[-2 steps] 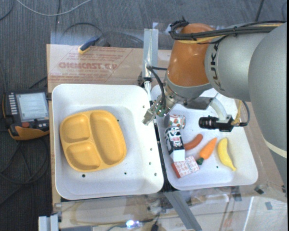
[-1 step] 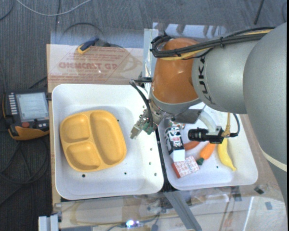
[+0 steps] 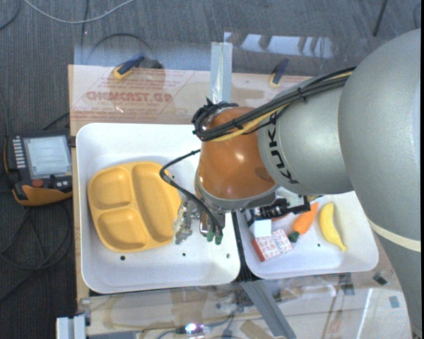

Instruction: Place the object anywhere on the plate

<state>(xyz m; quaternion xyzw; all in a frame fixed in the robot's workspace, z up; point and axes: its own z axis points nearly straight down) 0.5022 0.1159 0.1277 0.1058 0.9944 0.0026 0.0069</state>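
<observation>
the gripper hangs over the left bin, just off the plate's right edge, near the wall shared with the right bin. whether its fingers are open or shut cannot be told; they are small, dark and partly under the orange wrist, and no object can be made out between them. the plate sits toward the left side of its bin. the likely objects, a carrot, a banana and a box, lie in the right bin, the box near its left wall and the banana toward its right side.

the main risk appears to be a release with nothing held, or a drop onto the bin floor beside the plate, since the gripper stands at the rim rather than over a compartment. the raised rim could also tip a rounded thing back off.

the plate is glossy yellow plastic, rounded, split into three shallow compartments. the bins are smooth white with low walls. the carrot is orange and tapered, the banana curved and yellow, the box flat with red print.
</observation>
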